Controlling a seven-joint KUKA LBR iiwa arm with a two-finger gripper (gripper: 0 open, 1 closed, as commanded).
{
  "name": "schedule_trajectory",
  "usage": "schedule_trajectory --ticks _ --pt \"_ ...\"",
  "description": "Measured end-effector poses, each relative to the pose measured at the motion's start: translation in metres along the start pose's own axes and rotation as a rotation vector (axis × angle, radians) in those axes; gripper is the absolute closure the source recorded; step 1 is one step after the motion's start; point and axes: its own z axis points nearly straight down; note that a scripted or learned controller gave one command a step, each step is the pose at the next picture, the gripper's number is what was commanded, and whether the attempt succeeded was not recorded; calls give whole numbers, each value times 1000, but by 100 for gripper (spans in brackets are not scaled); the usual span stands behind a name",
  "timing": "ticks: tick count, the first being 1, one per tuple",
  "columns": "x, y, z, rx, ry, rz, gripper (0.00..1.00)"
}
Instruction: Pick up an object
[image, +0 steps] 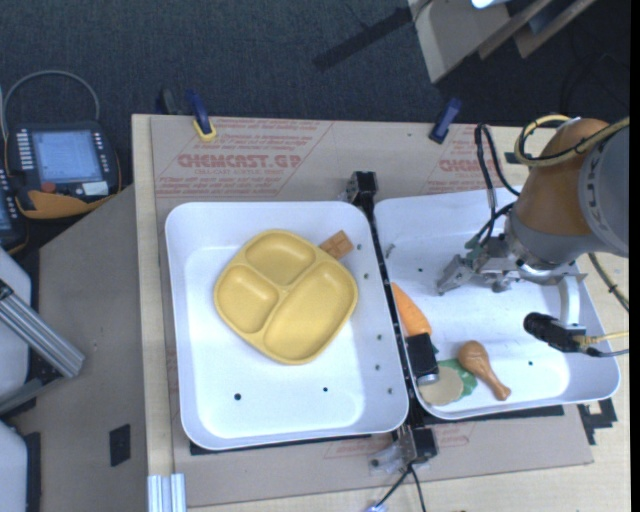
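Observation:
My gripper (472, 280) hovers over the upper middle of the right bin (530, 395), open, with nothing between its fingers. Below and to its left an orange carrot (410, 310) lies against the bin's left wall. A black block (421, 355) sits just below the carrot. At the bin's front lie a tan toy drumstick (484, 368) and a pale green disc (446, 387) touching it. All of these lie apart from the gripper.
The left bin (260, 400) holds a yellow divided plate (287, 295) with a small brown block (337, 244) at its upper right rim. Bare floor lies in the right bin's middle and in the left bin's front.

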Motion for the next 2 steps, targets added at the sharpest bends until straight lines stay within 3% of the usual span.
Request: schedule_trajectory --ticks 1,2 --pt "-2 2 -15 -11 -5 1 100" --pt "8 1 -66 -8 -1 -2 100"
